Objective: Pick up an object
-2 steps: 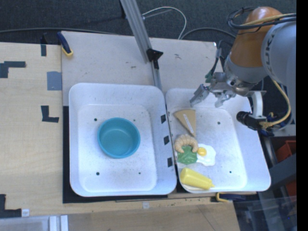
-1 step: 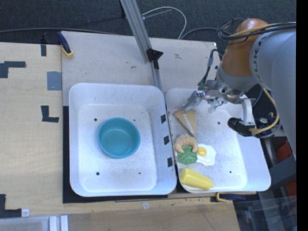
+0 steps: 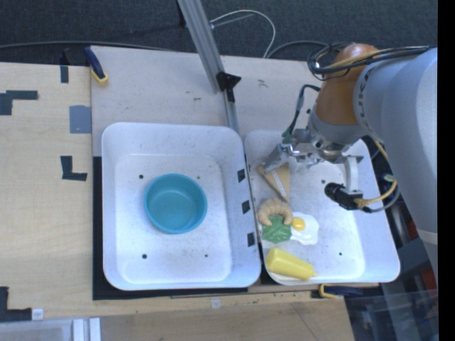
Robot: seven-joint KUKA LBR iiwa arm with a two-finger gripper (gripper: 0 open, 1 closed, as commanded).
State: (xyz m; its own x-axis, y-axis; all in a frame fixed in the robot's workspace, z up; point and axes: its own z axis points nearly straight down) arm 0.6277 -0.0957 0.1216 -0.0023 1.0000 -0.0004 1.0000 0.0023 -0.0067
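Gripper (image 3: 279, 158) low in right bin (image 3: 370, 261), at the top of the tan wedge (image 3: 278, 180), likely lined up to grab it; can't tell its state; croissant (image 3: 274, 209), egg (image 3: 303, 228) just below.

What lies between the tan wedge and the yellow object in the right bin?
In the camera view, between the tan wedge and the yellow object lie a croissant, a green piece and a fried egg.

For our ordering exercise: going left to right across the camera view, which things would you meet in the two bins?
Blue bowl → yellow piece → fried egg → pincer.
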